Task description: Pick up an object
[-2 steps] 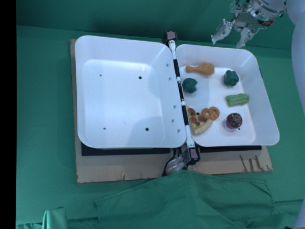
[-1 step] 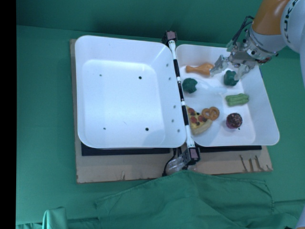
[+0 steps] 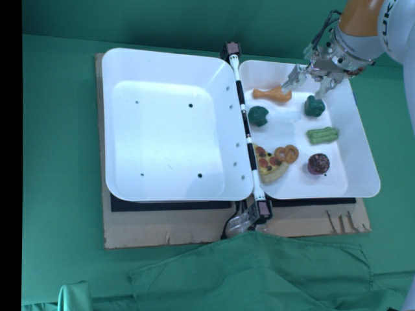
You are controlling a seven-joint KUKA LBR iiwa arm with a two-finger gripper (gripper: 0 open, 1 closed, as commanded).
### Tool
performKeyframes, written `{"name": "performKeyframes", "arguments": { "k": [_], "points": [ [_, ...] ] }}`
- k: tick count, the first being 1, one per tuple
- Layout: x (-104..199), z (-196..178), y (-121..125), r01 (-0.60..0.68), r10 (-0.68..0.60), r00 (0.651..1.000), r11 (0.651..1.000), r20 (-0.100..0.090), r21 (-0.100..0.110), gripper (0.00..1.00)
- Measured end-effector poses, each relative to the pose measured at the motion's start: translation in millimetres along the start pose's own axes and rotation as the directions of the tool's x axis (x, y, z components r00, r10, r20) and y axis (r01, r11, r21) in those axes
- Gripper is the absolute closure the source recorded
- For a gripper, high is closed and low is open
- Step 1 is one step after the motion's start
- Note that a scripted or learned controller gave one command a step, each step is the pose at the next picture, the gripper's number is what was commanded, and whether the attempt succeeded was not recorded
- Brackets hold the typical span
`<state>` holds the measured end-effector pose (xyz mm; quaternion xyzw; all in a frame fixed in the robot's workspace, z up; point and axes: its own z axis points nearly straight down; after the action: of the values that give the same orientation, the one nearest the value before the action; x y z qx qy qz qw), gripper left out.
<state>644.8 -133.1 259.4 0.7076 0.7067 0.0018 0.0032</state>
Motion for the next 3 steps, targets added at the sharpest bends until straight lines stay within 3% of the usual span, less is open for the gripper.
{"name": "performKeyframes", "arguments": {
  "k": [1,2,3],
  "points": [
    [-7.8,52.5,-57.8,-0.005,0.005,1.0,1.0,-0.001,0.013,0.0],
    [10.5,74.3,-60.3,-0.002,0.002,1.0,1.0,0.006,-0.006,0.0],
    [2.4,72.2,-137.8,-0.005,0.006,1.0,1.0,0.005,-0.015,0.0]
  ]
}}
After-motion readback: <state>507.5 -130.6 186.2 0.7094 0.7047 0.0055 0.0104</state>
